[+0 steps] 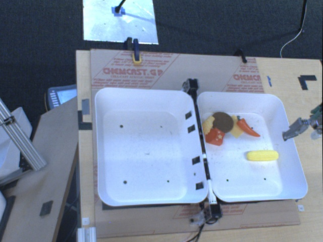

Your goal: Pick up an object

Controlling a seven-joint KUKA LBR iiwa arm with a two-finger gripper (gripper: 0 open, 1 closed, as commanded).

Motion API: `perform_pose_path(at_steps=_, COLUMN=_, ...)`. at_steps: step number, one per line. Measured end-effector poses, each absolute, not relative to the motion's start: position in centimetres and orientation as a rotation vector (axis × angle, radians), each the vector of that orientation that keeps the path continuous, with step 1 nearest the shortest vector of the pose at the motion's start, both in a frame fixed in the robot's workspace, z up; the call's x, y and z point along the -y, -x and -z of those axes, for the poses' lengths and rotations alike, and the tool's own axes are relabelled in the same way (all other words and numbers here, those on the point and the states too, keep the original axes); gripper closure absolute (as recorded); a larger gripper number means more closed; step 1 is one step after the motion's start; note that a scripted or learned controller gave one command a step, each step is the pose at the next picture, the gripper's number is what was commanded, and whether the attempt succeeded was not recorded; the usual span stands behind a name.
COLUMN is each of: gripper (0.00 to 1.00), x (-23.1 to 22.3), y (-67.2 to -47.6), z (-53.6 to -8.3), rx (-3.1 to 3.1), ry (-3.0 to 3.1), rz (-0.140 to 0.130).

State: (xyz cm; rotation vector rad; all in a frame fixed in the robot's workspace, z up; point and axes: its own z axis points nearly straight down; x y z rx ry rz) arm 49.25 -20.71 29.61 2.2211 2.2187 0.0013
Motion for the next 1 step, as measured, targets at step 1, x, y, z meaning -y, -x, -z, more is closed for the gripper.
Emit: perform_pose_path(at_steps=1, gripper=0.00, x=20.67, y=-48.73, z=-31.38, rx=-2.219, ry=-2.217, rz=-0.003)
